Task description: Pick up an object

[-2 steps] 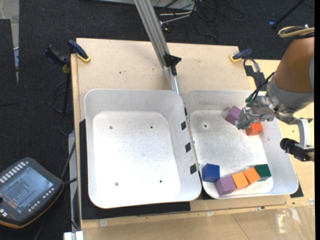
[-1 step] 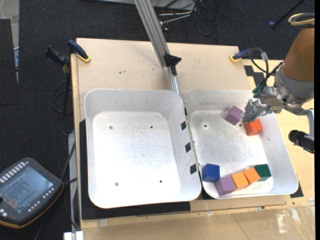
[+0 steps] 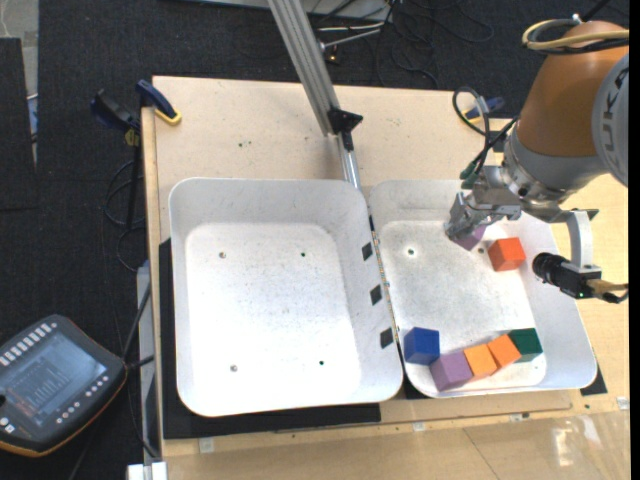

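My gripper (image 3: pixel 468 226) hangs over the upper part of the right bin (image 3: pixel 420 203), shut on a small purple block (image 3: pixel 467 236) that shows between its fingertips. Just to its right an orange block (image 3: pixel 507 254) lies on the bin floor. Along the bin's near edge runs a row of blocks: blue (image 3: pixel 421 345), purple (image 3: pixel 450 370), orange (image 3: pixel 481 359) and green (image 3: pixel 524 345).
The left bin (image 3: pixel 180 268) sits beside the right one. A slanted metal pole (image 3: pixel 305 53) ends at the bins' far junction. A black fitting (image 3: pixel 562 273) juts over the right bin's right rim. A teach pendant (image 3: pixel 50 383) lies at the bottom left.
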`<state>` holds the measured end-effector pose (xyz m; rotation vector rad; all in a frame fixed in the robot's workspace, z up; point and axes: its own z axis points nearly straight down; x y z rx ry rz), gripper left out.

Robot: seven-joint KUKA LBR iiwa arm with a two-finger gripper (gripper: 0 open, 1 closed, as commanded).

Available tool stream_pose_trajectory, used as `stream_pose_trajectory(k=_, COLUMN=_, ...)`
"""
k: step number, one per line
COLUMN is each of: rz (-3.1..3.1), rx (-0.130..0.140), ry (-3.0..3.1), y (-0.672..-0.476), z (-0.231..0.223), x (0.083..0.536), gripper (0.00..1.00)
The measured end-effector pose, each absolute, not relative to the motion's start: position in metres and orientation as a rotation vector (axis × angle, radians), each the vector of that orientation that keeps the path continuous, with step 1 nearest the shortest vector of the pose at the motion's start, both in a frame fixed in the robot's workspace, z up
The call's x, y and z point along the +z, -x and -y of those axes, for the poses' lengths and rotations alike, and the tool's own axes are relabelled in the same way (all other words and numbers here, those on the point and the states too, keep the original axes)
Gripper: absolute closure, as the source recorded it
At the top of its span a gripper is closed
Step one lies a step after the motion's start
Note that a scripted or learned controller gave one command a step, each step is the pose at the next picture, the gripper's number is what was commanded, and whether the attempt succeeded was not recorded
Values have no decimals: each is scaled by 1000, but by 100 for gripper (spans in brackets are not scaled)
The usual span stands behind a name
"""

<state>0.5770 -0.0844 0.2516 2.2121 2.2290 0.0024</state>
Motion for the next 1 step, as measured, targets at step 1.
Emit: stream_pose_trajectory(k=1, rz=-2229, rx=2, ry=-2212, y=-595, z=36, x=240, gripper=100)
